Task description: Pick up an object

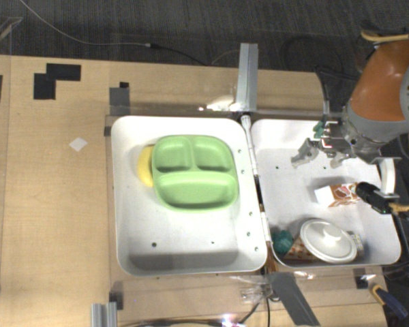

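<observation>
A tan bench (pixel 48 203) bore two white bins. In the right bin (pixel 281 148), a metal lid (pixel 328 240) lay against the near wall beside a teal object (pixel 282 240), with bare floor behind. The gripper (pixel 312 150) hovered there; its finger state could not be told. The left bin (pixel 180 247) held a green divided plate (pixel 193 171).

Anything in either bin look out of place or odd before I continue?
A yellow object in the left white bin is mostly hidden behind the green divided plastic plate. In the right bin, items crowd the near edge.
</observation>
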`<state>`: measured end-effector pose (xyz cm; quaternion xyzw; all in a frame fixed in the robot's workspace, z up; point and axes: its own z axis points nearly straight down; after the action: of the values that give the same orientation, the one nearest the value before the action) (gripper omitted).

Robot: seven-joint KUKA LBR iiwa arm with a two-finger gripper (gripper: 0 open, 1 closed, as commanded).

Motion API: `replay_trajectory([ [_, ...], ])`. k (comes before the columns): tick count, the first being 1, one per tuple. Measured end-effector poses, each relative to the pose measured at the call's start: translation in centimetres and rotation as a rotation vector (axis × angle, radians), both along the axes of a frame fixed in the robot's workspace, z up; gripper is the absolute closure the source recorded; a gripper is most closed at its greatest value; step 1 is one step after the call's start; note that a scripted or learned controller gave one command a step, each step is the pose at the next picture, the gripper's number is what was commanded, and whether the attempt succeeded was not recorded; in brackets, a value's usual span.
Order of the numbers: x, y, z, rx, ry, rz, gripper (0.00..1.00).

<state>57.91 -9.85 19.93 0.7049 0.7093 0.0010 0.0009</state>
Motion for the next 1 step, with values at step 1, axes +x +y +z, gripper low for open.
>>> replay_trajectory([
  [1, -7.63, -0.01, -5.85, 0.000, 0.001, 0.010, 0.00],
])
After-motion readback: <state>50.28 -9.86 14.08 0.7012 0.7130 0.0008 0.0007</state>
